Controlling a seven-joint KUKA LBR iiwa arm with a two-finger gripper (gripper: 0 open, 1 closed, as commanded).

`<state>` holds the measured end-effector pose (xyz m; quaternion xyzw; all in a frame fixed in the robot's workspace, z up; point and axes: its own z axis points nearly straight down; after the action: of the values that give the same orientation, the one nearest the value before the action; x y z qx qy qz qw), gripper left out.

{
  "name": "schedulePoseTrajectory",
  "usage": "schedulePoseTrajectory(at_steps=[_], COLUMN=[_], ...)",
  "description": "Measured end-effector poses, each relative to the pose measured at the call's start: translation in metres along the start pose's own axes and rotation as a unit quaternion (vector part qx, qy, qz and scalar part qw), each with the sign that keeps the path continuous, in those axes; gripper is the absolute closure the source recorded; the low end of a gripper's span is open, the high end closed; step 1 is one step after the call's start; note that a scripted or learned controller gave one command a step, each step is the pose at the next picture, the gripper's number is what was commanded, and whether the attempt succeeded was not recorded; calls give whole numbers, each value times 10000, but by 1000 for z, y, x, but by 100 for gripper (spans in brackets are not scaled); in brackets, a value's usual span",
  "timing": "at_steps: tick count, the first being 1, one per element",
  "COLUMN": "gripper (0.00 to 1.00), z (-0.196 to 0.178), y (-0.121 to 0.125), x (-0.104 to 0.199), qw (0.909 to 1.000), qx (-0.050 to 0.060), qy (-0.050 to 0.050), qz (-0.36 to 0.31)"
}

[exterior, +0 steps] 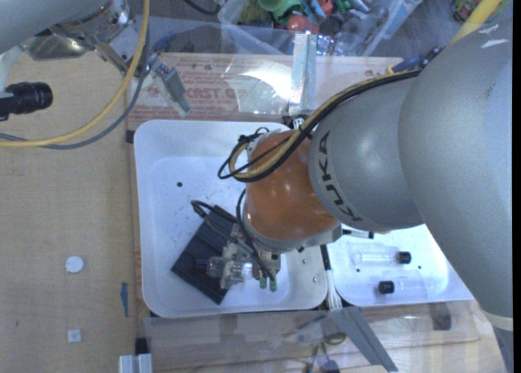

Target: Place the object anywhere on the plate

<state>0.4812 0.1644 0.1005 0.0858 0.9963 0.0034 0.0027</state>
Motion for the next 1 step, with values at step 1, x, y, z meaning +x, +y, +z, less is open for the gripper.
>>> schedulePoseTrajectory(at_steps=[1], gripper=[100], z=[-1], y=[78], x=[-117], qw=[9999], qx=[27], qy=[-2], qz=[-131])
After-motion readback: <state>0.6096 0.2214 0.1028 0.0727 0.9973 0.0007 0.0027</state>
